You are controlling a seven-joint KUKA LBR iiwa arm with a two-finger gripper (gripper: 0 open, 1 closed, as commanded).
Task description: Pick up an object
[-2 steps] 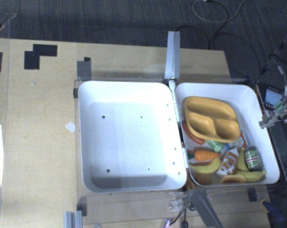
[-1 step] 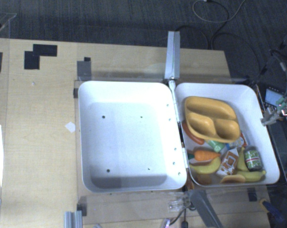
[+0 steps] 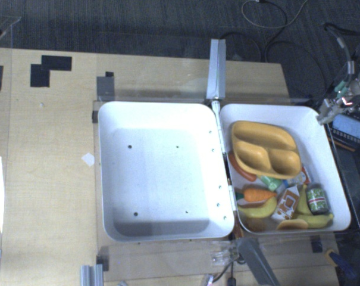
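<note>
Two bins on the bench, goods crowded in the right one

Nearest the camera, a grey bracket (image 3: pixel 260 267) juts out below the seam where the two bins meet.

Left bin (image 3: pixel 111 177): shallow, white, a few small dark dots on its floor.

Right bin (image 3: pixel 328 142): shallow, white, its contents packed into the near half and the left side.
- Along the near wall, a banana (image 3: pixel 256 210) at the left corner and a second yellow banana (image 3: pixel 318 220) at the right corner, with a flat orange slice (image 3: pixel 293 223) between them.
- A carrot (image 3: pixel 258 194) lies on top of the left banana.
- A small printed packet (image 3: pixel 288 202) sits tilted in the middle, beside the carrot.
- A green can (image 3: pixel 316 199) with a dark lid rests just right of the packet, against the right banana.
- Farther in, a yellow divided tray (image 3: pixel 266 148) leans over the smaller items; a blue and green scrap (image 3: pixel 272 182) pokes out under its near edge, and an orange rim (image 3: pixel 242 168) shows beneath its left side.

Beyond the bins, an upright metal post (image 3: pixel 217 70) stands at the seam.

At the far right, past the right bin's corner, sits the gripper (image 3: pixel 341 100), well apart from all the objects; whether its jaws are spread or closed cannot be told from here
</note>
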